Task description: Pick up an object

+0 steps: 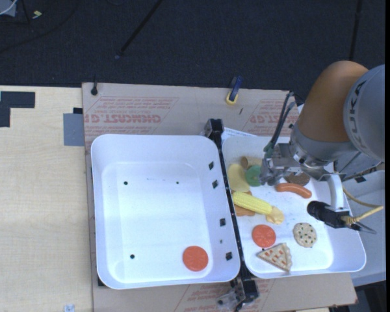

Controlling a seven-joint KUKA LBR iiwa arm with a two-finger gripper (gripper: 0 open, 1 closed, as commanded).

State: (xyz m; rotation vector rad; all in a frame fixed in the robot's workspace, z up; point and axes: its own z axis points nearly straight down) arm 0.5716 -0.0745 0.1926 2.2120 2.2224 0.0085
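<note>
Over the right bin point(351, 255), the tool point(270, 173) hangs low beside a round green piece point(254, 175); whether it is open or closed cannot be told. Glossy plastic toy foods lie there: a ridged yellow corn cob point(253, 204) with its long axis running from upper left to lower right, a smooth orange sausage point(293, 189) lying nearly level, a red disc point(264, 235), a speckled cookie point(305, 234), and a pizza wedge point(276, 257). Another flat red-orange disc point(195, 258) rests in the left bin point(110, 174).
</note>
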